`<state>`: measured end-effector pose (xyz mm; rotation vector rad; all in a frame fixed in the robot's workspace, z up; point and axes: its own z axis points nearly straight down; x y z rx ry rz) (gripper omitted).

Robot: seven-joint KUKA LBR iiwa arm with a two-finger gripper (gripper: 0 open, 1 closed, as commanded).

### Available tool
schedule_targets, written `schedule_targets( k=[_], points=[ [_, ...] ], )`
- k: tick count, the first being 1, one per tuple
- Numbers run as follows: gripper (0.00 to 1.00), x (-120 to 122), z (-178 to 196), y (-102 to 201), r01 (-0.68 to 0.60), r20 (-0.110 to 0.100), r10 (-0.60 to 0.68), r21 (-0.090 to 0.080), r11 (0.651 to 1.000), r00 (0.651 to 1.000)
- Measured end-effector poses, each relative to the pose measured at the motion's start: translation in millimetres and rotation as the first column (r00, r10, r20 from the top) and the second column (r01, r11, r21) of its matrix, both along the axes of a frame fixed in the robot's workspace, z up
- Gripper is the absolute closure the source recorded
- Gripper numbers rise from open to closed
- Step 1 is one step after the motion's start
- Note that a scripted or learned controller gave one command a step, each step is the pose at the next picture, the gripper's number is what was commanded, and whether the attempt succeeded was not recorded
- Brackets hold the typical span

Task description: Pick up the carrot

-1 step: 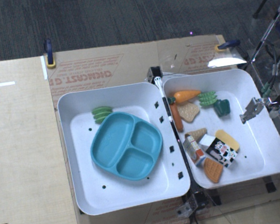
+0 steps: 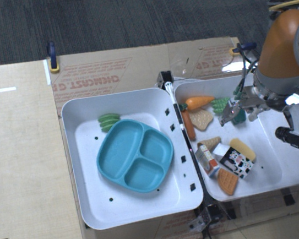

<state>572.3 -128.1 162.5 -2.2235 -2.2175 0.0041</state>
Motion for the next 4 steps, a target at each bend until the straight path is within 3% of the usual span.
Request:
schedule_targets(
  k=[1, 2, 3, 4],
  points=[
    [0.00, 66.9, -60.1, 30.2, 0.238, 0.000, -0.238, -0.001, 0.971, 0.971],
    [0.00, 76.1, -68.5, 35.0, 0.516, -0.065, -0.516, -0.025, 0.856, 0.854],
    [0.00, 75.6, -69.1, 35.6, 0.570, -0.069, -0.571, -0.028, 0.821, 0.818],
    [0.00, 79.0, -70.2, 36.0, 0.823, -0.033, -0.824, -0.033, 0.567, 0.566]
  ],
)
